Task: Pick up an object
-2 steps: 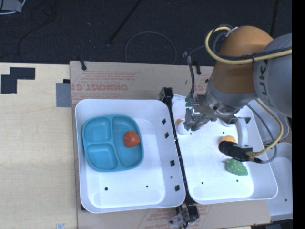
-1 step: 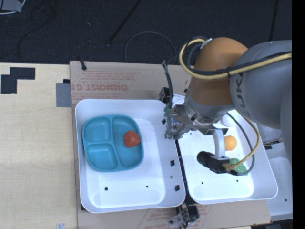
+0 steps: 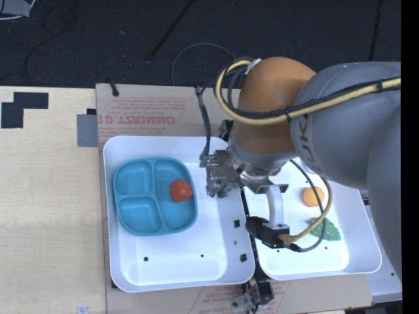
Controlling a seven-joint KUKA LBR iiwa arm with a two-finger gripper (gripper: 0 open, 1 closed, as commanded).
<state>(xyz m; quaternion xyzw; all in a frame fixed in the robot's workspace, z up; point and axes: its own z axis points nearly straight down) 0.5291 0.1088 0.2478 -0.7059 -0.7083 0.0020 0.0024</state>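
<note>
pick not yet made: nothing is seen lifted. well to the pincer's left, the left bin [image 3: 163,273] holds a blue divided tray [image 3: 141,208]. a red ball [image 3: 181,190] lies in the tray compartment nearest the pincer, just to its left. the pincer [image 3: 218,180] hangs over the left bin's inner edge, by the wall between the bins. its opening cannot be told, and no object is seen in it. to its right, an orange piece [image 3: 313,196] and a green piece [image 3: 327,229] lie in the right bin [image 3: 327,260], partly crossed by the arm's cable. left to do: descend, close, lift. the tray's ridges may hinder a grasp on the ball.
</note>
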